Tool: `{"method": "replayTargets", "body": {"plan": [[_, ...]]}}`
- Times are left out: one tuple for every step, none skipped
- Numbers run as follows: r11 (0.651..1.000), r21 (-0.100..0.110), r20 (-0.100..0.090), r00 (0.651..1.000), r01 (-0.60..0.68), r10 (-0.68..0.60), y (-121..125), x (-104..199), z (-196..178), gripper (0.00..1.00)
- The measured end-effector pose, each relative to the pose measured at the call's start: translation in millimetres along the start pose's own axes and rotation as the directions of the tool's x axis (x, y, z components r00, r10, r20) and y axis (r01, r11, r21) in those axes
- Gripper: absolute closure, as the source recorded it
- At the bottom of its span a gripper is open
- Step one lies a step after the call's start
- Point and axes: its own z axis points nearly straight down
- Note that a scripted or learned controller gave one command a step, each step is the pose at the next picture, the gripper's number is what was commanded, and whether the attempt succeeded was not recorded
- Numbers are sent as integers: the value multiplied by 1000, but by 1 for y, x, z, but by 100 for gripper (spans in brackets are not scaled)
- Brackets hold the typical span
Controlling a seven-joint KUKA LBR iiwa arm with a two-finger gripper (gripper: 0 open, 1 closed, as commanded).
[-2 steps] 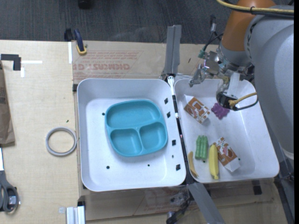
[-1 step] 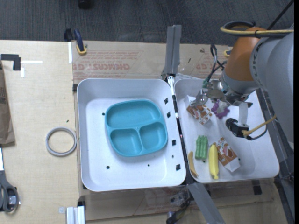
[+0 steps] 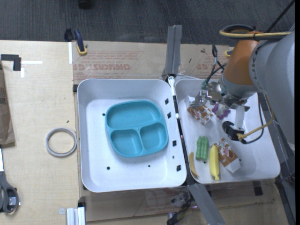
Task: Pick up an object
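The right bin [image 3: 262, 165] holds a green pea pod [image 3: 202, 148], a yellow banana [image 3: 214, 161], a second banana [image 3: 192, 165] against the left wall, a small printed carton [image 3: 228, 155], a printed packet [image 3: 200, 112] and a purple grape bunch [image 3: 220, 109]. My gripper [image 3: 209, 98] hangs low over the bin's back, just above the packet and the grapes. The wrist hides its fingertips. Nothing is seen between the fingers.
The left bin [image 3: 89, 139] carries a blue three-compartment plate [image 3: 137, 128]. A grey ring [image 3: 61, 141] lies on the bench to the left, scissors [image 3: 7, 197] at the lower left. The arm's grey body and orange band [image 3: 241, 64] cover the right bin's back right corner.
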Motion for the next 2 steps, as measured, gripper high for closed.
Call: {"method": "replayTargets", "body": {"plan": [[996,-3,-1,996,87,-87,-6,0,0,0],[1000,-3,-1,1000,-21,21,-8,0,0,0]]}}
